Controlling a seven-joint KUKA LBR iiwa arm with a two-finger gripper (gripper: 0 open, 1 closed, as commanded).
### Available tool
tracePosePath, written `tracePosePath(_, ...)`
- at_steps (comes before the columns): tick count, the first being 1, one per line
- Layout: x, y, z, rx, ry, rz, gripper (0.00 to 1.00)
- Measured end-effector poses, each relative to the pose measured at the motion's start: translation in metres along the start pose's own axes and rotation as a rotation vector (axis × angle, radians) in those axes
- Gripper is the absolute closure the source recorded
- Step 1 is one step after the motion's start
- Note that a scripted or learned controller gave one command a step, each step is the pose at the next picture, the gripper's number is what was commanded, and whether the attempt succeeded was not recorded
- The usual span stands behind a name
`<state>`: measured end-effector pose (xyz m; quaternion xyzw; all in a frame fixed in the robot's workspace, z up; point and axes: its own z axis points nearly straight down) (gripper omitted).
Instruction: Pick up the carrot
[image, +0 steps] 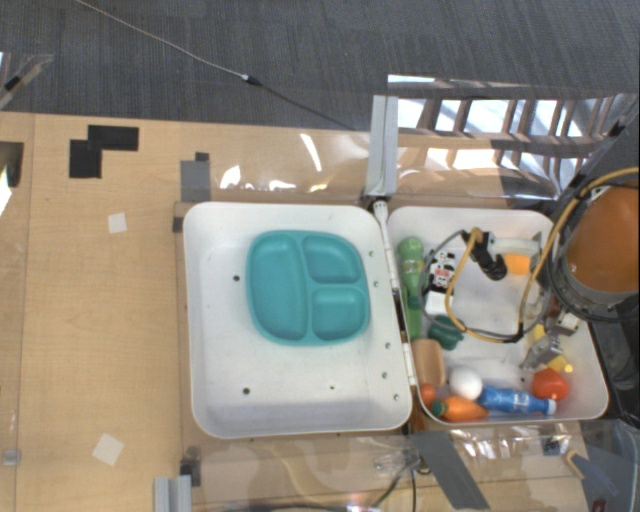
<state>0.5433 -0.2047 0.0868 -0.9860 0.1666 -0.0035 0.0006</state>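
We are looking at a worktop (90, 330) of pale, matt wood, well left of the pincer (543, 352). The white bin (592, 395) beneath the pincer and the other white bin (215, 400) to its left are showing smooth, faintly shiny plastic. The teal plate (308, 288) is looking matt plastic. Near the pincer, the carrot (462, 408) is gleaming like glossy plastic.

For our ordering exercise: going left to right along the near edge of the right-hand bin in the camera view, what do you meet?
carrot → blue bottle → red fruit
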Motion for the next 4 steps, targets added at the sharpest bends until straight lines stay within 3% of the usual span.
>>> tracePosePath(2, 0.119, -0.042, 0.001, -0.001, -0.007, -0.118, 0.00)
tracePosePath(3, -0.017, -0.076, 0.000, 0.002, -0.006, -0.113, 0.00)
tracePosePath(4, 0.029, -0.074, 0.001, 0.001, -0.002, -0.065, 0.00)
